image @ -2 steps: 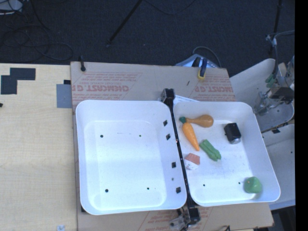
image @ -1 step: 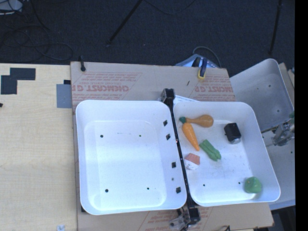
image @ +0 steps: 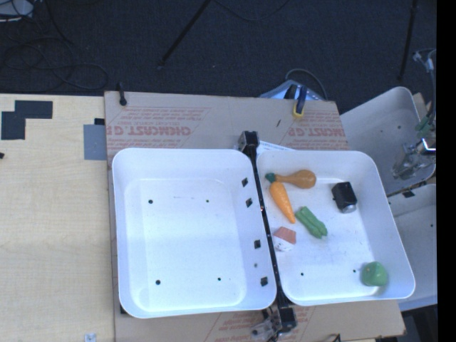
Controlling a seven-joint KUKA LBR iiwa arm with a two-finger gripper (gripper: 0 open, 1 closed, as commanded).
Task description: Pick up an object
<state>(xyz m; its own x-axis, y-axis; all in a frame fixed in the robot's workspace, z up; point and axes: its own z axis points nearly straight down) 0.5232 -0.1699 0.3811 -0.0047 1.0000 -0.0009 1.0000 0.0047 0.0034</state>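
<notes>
Objects lay unpicked in the right bin [image: 388, 212].
Carrot [image: 282, 201] sat at ten o'clock, green ball [image: 374, 274] at five; gripper state could not be told; next move called for descending onto one.

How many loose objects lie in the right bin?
6: squash and carrot near the divider, green pod mid-bin, red-white piece below, black block right, green ball near corner.
</notes>
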